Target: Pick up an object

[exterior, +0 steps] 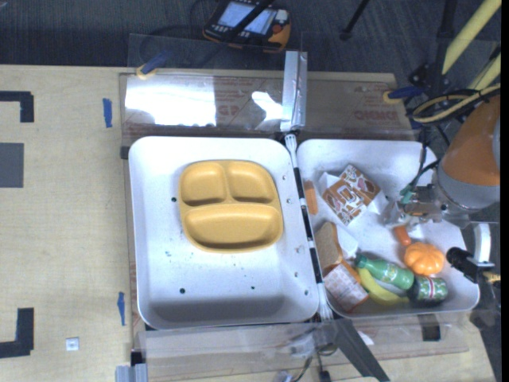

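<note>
Two shallow white bins sit side by side on a pale wooden bench [64, 213]. The left bin [151, 293] holds one yellow three-compartment tray [231, 205], lying flat near its middle. The right bin [374, 153] holds a cluster of about six things: one orange-and-white snack packet [350, 193] toward the back, one brown bread slice [328, 245] along the left wall, one small orange pumpkin [423, 257], one green bottle [387, 270], one yellow banana [380, 289] just in front of it, and one green can [429, 290]. Beyond the bench lie grey carpet, cables and a handheld control pendant [246, 24]. The grey arm with its orange band [473, 153] reaches in from the right, its gripper [419, 204] low over the right bin, just behind the pumpkin. Whether the pincer is spread or closed cannot be told.
</note>
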`<act>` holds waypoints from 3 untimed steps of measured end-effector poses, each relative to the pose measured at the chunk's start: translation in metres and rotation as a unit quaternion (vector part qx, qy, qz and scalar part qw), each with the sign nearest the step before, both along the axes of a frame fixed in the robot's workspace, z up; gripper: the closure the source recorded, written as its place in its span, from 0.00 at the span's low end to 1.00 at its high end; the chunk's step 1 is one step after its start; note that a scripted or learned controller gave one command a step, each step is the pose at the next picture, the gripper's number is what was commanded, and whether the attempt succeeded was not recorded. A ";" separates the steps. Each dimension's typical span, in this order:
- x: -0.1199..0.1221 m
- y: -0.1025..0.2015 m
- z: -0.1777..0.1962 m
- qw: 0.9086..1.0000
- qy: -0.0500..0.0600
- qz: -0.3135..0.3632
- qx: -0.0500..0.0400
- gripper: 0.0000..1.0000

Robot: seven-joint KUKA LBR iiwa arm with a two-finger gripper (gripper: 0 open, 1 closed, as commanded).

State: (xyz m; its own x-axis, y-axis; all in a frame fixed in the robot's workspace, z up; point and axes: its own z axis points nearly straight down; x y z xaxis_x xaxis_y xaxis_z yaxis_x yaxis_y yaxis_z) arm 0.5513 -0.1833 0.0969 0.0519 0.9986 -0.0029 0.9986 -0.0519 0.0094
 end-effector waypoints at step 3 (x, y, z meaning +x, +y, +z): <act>0.056 0.038 0.123 0.995 0.004 0.095 0.001 1.00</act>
